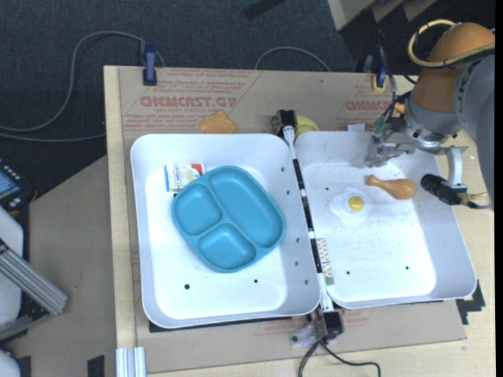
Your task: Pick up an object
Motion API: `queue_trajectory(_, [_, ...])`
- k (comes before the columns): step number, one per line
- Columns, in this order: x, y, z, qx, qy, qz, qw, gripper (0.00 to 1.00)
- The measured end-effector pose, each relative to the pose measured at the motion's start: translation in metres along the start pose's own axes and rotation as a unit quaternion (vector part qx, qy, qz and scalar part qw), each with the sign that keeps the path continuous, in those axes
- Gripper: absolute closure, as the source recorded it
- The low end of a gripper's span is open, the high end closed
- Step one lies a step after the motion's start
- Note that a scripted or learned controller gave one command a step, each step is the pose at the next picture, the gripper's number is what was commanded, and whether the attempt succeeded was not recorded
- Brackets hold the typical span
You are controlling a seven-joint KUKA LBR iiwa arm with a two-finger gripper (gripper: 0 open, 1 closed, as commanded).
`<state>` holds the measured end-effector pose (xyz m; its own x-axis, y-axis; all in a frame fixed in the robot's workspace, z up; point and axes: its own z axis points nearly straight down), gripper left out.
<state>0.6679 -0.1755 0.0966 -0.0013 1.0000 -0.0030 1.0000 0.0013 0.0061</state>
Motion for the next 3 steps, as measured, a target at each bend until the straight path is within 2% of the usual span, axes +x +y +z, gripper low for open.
queue_trajectory(1, [0.0,0.0,0.001,0.001,0.0,0.0,1.0,0.0])
queue_trajectory(2, [0.028,-0.044,0.012,0.006,0.003,0.001,1.0,0.0])
queue_trajectory(3, [0.01,-0.101,0.011,0.005,0.002,0.002,1.0,0.0])
